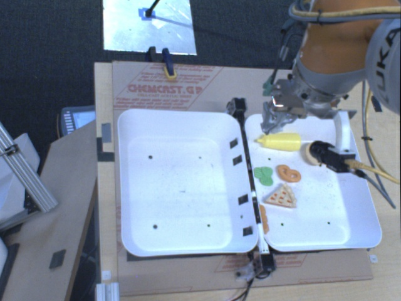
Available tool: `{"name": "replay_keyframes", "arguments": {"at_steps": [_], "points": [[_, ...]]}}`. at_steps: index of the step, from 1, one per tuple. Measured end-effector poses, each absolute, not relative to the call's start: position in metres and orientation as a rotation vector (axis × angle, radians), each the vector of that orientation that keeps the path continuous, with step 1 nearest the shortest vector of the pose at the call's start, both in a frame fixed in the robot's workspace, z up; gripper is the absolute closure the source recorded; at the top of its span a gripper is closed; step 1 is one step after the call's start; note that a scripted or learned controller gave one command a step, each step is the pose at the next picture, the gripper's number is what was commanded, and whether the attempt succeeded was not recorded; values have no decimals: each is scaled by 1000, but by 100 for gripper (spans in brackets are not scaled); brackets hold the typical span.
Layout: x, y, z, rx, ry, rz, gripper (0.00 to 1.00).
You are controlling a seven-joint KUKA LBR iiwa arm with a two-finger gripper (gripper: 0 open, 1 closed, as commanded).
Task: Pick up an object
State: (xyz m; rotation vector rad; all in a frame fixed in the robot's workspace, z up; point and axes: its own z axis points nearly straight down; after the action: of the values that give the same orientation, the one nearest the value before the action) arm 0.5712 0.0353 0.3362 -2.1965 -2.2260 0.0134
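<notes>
Over the right bin (pixel 360 221), your gripper (pixel 274 123) hovered just above the yellow bottle (pixel 280 142); whether it stood apart or together, you couldn't tell.

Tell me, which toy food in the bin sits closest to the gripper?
The yellow bottle, lying on its side just below the gripper; the pretzel, green piece and pizza slice lie farther.
</notes>
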Motion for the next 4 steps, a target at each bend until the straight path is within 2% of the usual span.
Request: {"name": "replay_keyframes", "arguments": {"at_steps": [1,2,3,4], "points": [[495,70,465,-2215,-2238,-24,100],[526,132,378,-2209,-2230,5,100],[486,102,462,-2224,-2227,-16,100],[486,170,473,-2210,-2233,-8,100]]}}
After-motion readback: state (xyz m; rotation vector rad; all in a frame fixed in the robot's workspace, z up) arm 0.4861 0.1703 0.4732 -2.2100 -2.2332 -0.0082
